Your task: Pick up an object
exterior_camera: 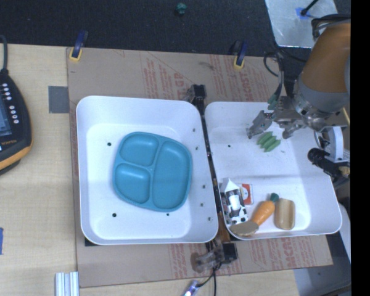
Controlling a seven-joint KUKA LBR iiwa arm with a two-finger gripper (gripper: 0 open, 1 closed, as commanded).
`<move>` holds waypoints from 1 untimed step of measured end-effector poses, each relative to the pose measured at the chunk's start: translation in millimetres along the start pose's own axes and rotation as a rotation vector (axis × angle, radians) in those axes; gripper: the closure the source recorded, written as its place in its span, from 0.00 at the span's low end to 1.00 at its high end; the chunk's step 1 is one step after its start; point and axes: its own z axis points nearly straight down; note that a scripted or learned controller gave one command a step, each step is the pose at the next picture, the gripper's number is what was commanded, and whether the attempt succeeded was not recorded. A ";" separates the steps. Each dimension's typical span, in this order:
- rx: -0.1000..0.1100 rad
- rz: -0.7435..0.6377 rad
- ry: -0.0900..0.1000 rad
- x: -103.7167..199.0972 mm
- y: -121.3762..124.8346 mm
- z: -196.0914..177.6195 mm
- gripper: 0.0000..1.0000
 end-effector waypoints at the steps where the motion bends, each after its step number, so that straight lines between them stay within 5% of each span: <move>1: 0.002 0.000 -0.002 -42.8 17.7 88.3 0.00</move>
